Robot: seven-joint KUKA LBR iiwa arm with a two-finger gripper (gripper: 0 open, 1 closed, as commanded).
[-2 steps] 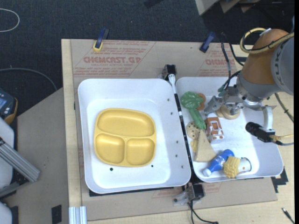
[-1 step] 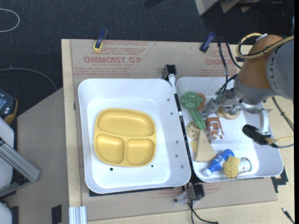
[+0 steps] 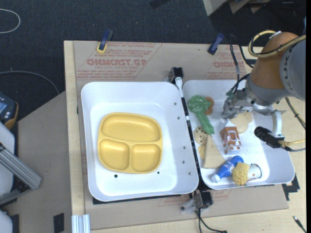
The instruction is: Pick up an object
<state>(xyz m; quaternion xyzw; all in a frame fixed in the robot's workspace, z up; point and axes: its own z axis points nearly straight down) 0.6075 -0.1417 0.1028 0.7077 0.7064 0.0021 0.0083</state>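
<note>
The end effector [image 3: 234, 107] hangs low in the right bin [image 3: 286, 166], near a small orange-white box [image 3: 231, 138]. Whether it is apart or together, I cannot tell. The box looks light and stiff; grip its flat sides.

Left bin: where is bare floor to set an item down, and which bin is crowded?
Left bin: bare white floor rings the yellow divided tray, widest along the top and right. The right bin is crowded with small items under the gripper; only its right side is bare.
</note>
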